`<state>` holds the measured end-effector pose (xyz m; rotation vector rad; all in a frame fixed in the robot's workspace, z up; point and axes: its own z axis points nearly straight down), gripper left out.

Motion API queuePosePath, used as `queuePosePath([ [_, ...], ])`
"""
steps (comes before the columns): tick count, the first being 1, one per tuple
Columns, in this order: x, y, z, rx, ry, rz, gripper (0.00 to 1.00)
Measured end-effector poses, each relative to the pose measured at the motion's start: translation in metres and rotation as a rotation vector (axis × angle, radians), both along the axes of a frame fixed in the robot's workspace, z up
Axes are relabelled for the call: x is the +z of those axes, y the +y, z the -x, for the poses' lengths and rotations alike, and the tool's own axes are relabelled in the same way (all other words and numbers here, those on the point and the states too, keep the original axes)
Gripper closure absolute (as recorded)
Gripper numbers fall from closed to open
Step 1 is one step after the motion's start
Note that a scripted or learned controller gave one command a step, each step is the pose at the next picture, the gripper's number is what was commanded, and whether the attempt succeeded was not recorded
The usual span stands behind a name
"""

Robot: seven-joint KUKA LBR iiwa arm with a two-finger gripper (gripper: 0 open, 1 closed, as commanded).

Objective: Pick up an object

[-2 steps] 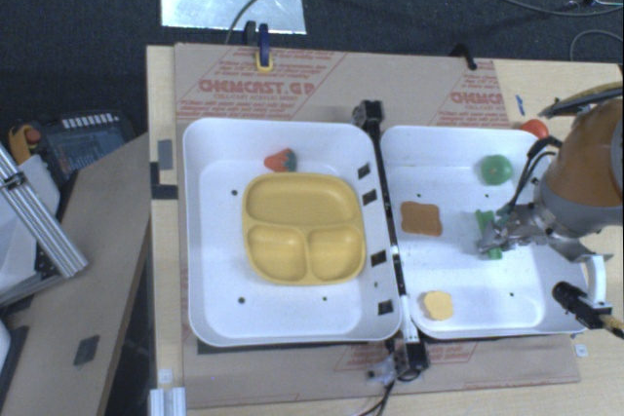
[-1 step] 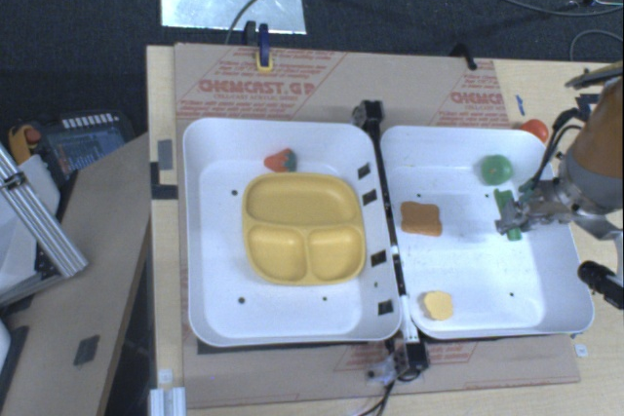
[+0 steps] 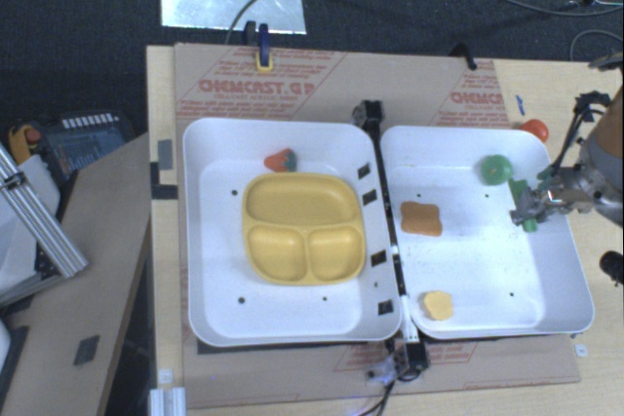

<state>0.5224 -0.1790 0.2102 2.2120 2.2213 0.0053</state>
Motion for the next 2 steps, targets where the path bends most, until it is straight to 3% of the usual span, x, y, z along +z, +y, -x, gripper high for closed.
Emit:
queuePosePath([
  [1, 0.064, -0.005, -0.002, 0.000, -0.001, 0.001, 1.00],
  [2, 0.050, 0.045, 0.001, 0.004, 0.006, -0.003, 1.00],
])
